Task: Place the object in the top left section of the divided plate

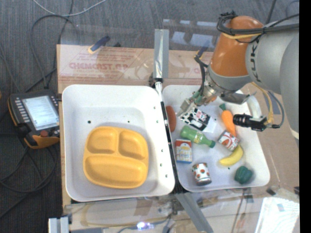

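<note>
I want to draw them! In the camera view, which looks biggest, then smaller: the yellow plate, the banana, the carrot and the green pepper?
1. Yellow divided plate, by far the biggest.
2. Banana and carrot: they look about alike, so no ranking between them.
3. Green pepper, the smallest.

Floor under your bench: dark grey ribbed carpet (29, 38), thin pale cables (73, 11) looping across it. Bench top is a tan cardboard-like sheet w/ red print (107, 67). Black handheld pendant w/ lit screen (36, 114) sits left. Light even, soft shadows.
</note>
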Robot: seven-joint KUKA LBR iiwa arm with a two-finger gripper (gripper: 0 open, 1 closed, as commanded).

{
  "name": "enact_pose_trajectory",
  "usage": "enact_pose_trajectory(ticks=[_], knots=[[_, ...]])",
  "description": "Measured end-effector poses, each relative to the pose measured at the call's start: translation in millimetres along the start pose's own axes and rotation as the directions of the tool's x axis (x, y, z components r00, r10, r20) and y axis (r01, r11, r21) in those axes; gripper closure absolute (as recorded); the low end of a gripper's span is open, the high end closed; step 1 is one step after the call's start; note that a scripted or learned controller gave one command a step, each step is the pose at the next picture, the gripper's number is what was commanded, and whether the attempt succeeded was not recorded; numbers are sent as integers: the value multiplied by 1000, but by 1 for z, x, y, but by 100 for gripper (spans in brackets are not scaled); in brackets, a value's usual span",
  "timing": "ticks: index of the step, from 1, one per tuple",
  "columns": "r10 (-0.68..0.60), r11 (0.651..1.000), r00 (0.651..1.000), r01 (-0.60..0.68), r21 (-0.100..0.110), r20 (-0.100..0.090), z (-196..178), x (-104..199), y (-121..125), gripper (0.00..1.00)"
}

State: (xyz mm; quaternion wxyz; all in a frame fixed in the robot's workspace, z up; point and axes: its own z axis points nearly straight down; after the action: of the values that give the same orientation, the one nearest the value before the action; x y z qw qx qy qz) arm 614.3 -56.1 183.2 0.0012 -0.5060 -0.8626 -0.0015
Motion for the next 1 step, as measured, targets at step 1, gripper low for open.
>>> enact_pose_trajectory(ticks=[1], knots=[[-186, 982, 983, 186, 3, 1, -43, 107, 10, 100]])
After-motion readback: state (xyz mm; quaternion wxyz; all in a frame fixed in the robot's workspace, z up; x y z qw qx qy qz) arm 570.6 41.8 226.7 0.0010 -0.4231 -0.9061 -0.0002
